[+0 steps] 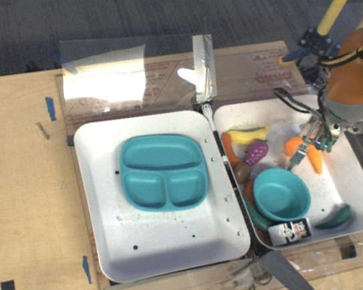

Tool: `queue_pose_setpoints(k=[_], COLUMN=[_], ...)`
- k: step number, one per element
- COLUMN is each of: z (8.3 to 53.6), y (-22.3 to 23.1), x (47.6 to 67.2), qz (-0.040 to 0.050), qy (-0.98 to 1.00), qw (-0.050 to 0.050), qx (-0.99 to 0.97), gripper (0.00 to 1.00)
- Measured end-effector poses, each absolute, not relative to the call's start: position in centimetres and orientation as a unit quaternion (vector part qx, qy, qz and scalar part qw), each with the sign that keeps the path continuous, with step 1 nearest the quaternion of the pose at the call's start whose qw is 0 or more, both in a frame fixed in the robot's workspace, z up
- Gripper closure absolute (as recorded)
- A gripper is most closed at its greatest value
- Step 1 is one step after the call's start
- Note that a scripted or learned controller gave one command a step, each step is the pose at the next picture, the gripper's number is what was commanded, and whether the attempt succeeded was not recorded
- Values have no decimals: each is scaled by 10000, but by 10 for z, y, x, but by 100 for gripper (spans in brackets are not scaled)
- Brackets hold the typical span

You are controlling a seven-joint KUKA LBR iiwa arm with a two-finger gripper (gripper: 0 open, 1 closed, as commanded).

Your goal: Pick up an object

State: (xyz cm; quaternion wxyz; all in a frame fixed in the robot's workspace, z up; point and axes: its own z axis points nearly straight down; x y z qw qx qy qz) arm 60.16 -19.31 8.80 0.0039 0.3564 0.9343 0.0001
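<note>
A: State the layout, largest items first.

B: The wooden surface [23,218] carries two white bins side by side. The left bin [109,246] holds a teal divided plate [164,171], near the bin's middle. The right bin [361,195] holds the loose items. The arm [355,84] enters from the right, above that bin's far right corner.

A: Contents of the right bin?

B: A teal bowl [281,193] sits near the centre. A yellow banana [248,136] lies at the far left, with purple grapes [256,153] just beside it. A small can [290,231] lies at the near edge, touching the bowl's rim in this view. A dark green piece [334,218] lies at the near right.

A: Pincer state and position?

B: The pincer [313,143] is low over the bin. Whether it is open or closed cannot be determined. An orange carrot [315,159] lies directly beside its tip, and an orange ball [293,146] just left of it. Contact with either cannot be confirmed.
</note>
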Motion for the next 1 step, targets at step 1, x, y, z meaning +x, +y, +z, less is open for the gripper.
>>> queue_pose_setpoints(k=[1], z=[89], y=[-156], x=[564], qz=[12], qy=[9095], qw=[49], qx=[4156], gripper=[0])
